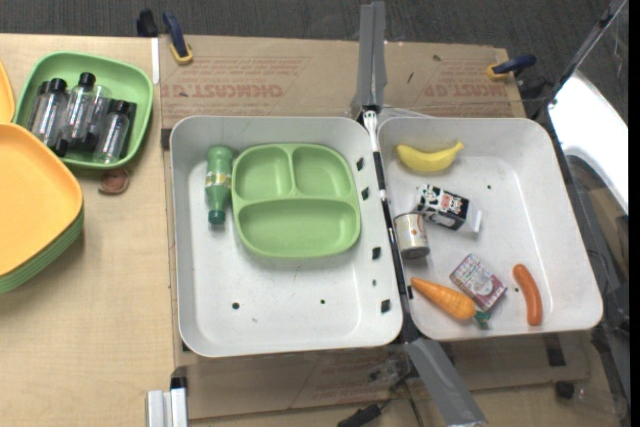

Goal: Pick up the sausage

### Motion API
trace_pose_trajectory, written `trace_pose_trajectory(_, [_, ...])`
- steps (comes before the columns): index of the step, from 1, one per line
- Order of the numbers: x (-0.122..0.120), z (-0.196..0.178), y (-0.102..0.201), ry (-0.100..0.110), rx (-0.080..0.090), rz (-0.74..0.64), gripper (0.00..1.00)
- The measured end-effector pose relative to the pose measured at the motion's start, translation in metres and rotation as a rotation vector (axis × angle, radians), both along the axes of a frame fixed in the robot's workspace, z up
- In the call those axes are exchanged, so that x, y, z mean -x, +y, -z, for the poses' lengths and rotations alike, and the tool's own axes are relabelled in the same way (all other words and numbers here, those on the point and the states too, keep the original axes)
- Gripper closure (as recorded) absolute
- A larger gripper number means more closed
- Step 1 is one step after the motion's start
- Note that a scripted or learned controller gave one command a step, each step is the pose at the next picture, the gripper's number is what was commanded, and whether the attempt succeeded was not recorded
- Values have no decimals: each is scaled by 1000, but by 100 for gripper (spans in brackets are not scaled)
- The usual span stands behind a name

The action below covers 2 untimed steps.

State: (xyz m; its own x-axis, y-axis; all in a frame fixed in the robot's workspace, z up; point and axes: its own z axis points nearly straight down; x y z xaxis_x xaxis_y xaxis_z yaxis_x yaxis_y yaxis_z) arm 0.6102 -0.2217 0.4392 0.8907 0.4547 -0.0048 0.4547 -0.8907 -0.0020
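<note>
The sausage (527, 294) is a short orange-red link lying near the front right corner of the right bin (560, 175). It lies lengthwise, roughly front to back, close to the bin's right wall. A pink packet (477, 281) sits just to its left, with a small gap between them. Nothing covers the sausage.
The right bin also holds a carrot (445, 300), a small can (411, 235), a black-and-white carton (445, 207) and a banana (430, 155). In the left bin (200, 305) lie a green divided plate (296, 200) and a green bottle (217, 183). A green tray of bottles (85, 110) and orange plates (35, 215) sit at the left.
</note>
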Motion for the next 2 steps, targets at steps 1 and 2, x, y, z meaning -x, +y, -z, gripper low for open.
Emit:
trace_pose_trajectory(1, [14,0,0,2,1,268,100])
trace_pose_trajectory(2, [13,-7,0,8,1,263,100])
